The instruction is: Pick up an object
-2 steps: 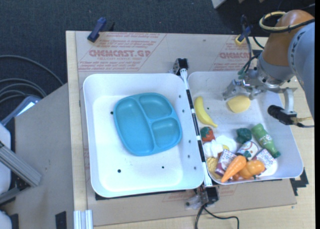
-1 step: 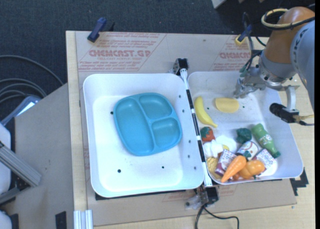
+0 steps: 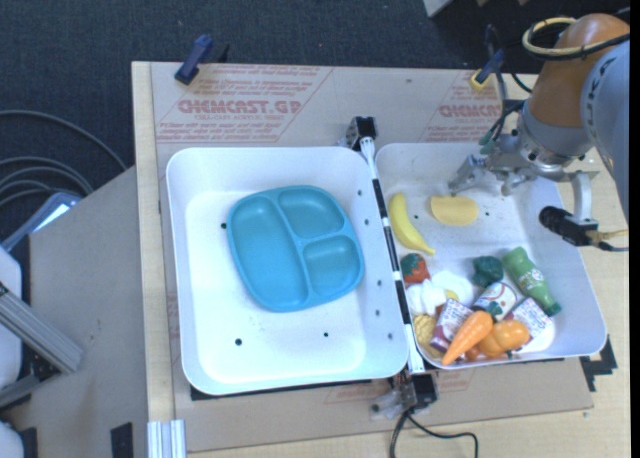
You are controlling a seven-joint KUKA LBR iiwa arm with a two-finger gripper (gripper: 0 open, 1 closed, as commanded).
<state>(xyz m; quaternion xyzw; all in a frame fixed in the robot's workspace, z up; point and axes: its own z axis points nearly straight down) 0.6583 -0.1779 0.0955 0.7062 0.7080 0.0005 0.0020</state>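
one yellow piece (image 3: pixel 454 210) lies just below the gripper (image 3: pixel 487 172) — apart.

A light-blue divided tray (image 3: pixel 296 246) lies in a white bin (image 3: pixel 190 276). The banana (image 3: pixel 407 223) is yellow, the carrot (image 3: pixel 468 336) orange, the bottle (image 3: pixel 530 279) green.

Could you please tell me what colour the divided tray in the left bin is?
The divided tray is light blue, seen clearly in the camera view.

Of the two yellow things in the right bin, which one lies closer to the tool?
The flat yellow piece, just below the tool. The banana lies farther left, beside the divider between the bins.
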